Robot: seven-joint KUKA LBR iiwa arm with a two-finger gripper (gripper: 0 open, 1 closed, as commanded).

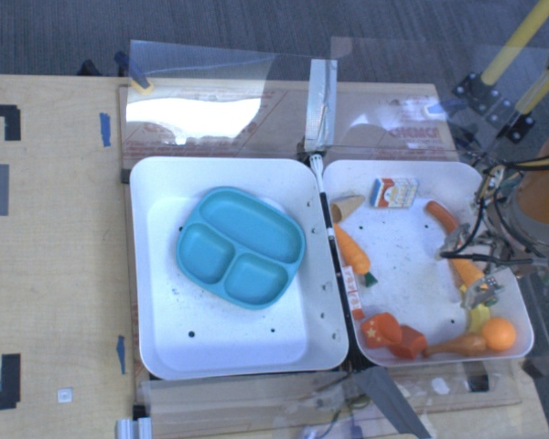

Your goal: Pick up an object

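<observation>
Gripper (481, 286) (right bin (412, 245)); one blue tray (241, 246).

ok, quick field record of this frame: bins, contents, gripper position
left bin: blue divided plate
right bin: toy carrot, small milk carton, red piece, orange ball, other small toy food
gripper: at the right bin's right edge, above the items there
grasp: cannot tell from this view
</observation>
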